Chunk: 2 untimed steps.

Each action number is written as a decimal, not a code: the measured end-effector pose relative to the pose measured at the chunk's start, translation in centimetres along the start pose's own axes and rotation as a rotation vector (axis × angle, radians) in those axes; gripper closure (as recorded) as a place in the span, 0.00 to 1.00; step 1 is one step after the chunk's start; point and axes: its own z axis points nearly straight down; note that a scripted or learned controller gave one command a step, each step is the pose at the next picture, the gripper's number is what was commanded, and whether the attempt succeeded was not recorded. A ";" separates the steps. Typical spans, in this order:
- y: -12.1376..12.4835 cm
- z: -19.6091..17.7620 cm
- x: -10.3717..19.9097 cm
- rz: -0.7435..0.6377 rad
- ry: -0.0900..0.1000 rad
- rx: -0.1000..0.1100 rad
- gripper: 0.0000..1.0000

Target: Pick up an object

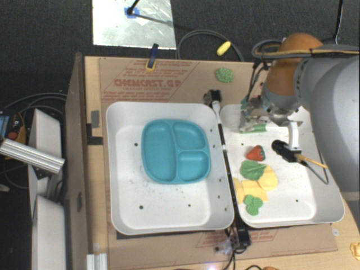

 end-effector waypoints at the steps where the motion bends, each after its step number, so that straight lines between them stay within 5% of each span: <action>1: 0.6 -14.5 -9.7 0.013 -0.008 -0.013 1.00; 2: 0.5 -13.5 -8.9 0.005 0.000 0.001 0.00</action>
